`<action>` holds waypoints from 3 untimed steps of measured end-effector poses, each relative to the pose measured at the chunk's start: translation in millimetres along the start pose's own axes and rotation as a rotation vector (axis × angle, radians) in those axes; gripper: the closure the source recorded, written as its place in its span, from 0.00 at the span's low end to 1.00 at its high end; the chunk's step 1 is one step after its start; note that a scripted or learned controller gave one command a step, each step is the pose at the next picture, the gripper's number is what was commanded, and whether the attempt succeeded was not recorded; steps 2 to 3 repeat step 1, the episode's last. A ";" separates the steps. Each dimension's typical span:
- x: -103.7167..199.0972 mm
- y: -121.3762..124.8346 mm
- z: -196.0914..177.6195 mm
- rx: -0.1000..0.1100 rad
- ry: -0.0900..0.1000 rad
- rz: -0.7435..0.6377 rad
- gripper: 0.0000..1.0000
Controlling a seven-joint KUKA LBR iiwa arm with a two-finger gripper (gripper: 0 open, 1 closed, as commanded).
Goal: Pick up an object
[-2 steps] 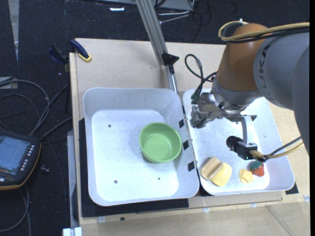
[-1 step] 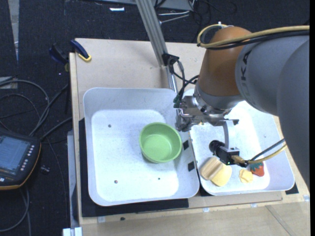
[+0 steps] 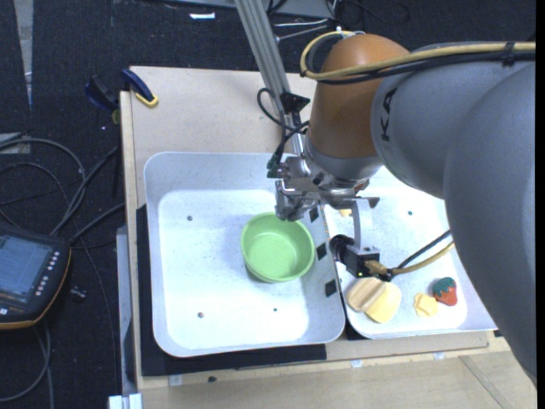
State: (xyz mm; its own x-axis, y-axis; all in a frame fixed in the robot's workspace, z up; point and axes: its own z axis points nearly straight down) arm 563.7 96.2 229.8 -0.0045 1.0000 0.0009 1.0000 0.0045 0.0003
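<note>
the green bowl [image 3: 277,248] sits in the left bin [image 3: 170,228], toward its 3 o'clock side. it looks like light, stiff plastic, smooth and likely slippery; the thin rim at 12 o'clock seems the best hold. the gripper [image 3: 294,201] hangs at that rim, wrist pointing down, the arm [image 3: 443,118] reaching in from 3 o'clock. whether its jaws are spread or pressed together i cannot tell.

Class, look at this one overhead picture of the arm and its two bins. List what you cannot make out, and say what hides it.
1. The gripper, above the far rim of the green bowl: its fingers are too small and dark to read.
2. The right bin: the grey arm covers much of it.
3. The small red and green item and yellow piece: too small to identify.
4. The handheld screen: cut off by the left edge.
</note>
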 end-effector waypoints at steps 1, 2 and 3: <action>-2.4 0.0 0.1 0.001 -0.001 0.004 0.00; -2.4 0.0 0.1 0.001 -0.001 0.004 0.00; -2.4 0.0 0.1 0.001 -0.001 0.004 0.00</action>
